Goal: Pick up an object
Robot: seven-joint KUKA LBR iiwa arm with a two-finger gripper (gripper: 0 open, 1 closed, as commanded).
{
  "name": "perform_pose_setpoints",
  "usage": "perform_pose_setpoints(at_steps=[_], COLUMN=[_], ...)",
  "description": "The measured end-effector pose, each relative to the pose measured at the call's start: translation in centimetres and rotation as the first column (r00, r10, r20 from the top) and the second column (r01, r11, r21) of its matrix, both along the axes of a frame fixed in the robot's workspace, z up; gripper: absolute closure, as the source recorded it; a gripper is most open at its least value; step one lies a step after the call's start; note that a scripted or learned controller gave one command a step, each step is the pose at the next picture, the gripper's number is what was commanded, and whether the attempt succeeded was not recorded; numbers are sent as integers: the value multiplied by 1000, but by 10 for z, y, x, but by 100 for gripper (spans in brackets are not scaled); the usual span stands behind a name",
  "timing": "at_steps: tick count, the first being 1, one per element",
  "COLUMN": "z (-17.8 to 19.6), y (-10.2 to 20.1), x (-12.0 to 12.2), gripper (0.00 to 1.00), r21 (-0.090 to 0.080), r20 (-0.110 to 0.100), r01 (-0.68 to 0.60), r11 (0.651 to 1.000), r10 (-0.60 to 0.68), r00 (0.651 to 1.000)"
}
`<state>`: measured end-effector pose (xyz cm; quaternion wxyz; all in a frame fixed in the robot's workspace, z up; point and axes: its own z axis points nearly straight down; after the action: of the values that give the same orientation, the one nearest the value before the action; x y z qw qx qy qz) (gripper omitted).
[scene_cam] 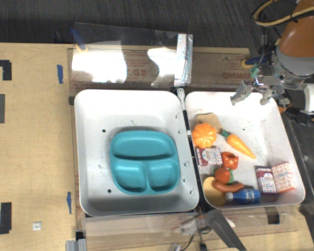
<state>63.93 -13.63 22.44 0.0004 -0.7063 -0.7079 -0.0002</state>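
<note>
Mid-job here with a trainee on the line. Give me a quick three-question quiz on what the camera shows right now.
1. True or false: the teal divided tray lies in the left bin.
2. Multiple choice: what lies right next to the toy pumpkin in the right bin? A) a green cup B) a toy carrot C) a metal spoon
3. Fill in: the gripper hovers over the right bin's ____ rim, holding nothing.

Key
1. True.
2. B. The carrot lies just right of the pumpkin.
3. Far. Its fingers stand spread apart with nothing between them, above the bin's far rim.
</note>
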Motion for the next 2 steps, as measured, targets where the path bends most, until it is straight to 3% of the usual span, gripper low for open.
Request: perform_pose_setpoints(at_steps=[1, 2], z=[-113, 14], y=[-14, 21], x=[-41, -60], gripper=[0, 0], r21=[2, -2], r20=[-10, 12], r01=[-74, -19], r11=[997, 1000], r10=[74, 19], r00=[997, 1000])
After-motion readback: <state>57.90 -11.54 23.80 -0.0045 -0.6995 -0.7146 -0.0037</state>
